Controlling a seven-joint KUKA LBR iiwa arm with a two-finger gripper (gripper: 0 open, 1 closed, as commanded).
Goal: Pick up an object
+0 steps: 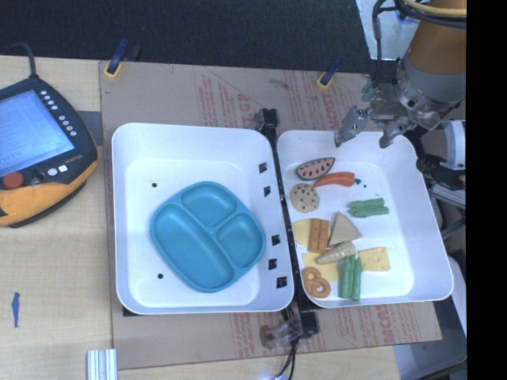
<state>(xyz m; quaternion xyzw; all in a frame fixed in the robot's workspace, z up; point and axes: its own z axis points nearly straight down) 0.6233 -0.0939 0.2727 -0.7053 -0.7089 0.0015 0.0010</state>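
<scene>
Open and empty, the gripper (pixel 366 133) hovers above the right bin's (pixel 412 279) far edge; the toy chili pepper (pixel 335 180) and other play food lie untouched, nothing picked yet.

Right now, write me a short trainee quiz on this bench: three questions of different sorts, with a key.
1. True or false: the blue divided plate lies in the same bin as the toy food.
2. Multiple choice: where is the hand? A) above the far edge of the right bin, fingers spread with nothing between them; B) down among the food, shut on the red chili pepper; C) over the left bin.
3. Fill in: the watermelon slice lies just beyond the round ____.

Key: 1 false; 2 A; 3 cookie.
</scene>
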